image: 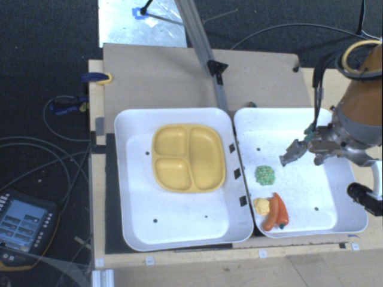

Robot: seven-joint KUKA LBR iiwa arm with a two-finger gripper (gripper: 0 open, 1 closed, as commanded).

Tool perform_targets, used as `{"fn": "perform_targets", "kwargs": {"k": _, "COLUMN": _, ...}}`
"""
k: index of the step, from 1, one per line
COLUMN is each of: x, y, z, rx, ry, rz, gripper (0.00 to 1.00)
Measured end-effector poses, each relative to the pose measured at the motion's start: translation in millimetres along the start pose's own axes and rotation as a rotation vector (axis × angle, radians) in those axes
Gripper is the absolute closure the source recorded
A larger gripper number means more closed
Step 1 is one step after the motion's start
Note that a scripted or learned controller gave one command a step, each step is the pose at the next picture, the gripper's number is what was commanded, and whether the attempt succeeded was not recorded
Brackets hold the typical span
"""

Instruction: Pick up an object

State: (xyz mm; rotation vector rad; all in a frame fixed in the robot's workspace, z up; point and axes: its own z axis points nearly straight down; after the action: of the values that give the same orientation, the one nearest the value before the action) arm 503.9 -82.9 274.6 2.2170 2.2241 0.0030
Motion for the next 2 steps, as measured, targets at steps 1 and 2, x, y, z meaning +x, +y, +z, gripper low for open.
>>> {"fn": "perform_targets", "kwargs": {"k": 1, "x": 0, "y": 0, "z": 0, "rx": -0.001, "ry": 0.000, "rz": 0.002, "gripper": 0.00}}
{"fn": "perform_targets", "kwargs": {"k": 2, "x": 4, "y": -6, "z": 45, "rx": 0.004, "ry": 0.000, "rz": 0.002, "gripper": 0.00}}
